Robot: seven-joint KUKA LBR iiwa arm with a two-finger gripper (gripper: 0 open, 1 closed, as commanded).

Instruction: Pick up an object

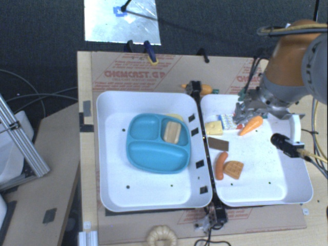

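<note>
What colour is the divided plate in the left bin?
Light blue; the divided plate shows clearly in the camera view.

End effector point(244, 118) low, arm bent.

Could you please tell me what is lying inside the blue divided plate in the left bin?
The blue divided plastic plate holds one tan bread-like piece in its upper right compartment. A pale yellow item peeks from behind that corner, mostly hidden, so its identity is unclear.
</note>
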